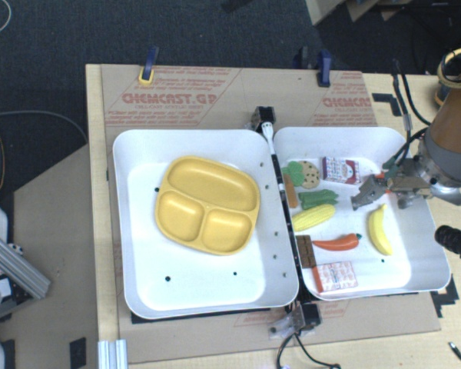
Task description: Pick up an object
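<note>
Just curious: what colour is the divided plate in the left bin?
Yellow all over; the divided plate shows clearly in the camera view.

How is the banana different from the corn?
The banana is smooth and curved, while the corn is bumpy and straighter. The banana lies up-and-down in the picture near the gripper; the corn lies mostly sideways beside the bin's left wall. Both are yellow toy foods in the right bin.
</note>
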Robot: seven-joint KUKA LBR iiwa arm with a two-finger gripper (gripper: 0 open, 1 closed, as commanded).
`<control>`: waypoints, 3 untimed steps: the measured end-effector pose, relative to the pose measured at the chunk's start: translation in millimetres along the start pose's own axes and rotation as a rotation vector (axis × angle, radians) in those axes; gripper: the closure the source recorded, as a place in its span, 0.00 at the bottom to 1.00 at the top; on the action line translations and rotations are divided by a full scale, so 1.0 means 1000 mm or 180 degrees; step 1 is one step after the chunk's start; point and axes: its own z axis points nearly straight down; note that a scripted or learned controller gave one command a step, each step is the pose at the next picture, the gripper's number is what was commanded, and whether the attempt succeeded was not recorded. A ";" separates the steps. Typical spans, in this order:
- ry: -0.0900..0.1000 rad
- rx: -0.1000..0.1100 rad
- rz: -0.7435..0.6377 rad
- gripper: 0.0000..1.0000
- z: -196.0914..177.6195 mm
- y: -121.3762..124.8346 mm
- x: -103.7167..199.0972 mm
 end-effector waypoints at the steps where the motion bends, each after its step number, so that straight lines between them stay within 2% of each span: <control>1: -0.0008 -0.0043 -0.0010 0.00 -0.007 0.003 0.000; 2: -0.0002 -0.0025 -0.0006 0.00 0.038 0.001 -0.005; 3: -0.0001 -0.0027 -0.0010 0.00 0.082 0.004 0.001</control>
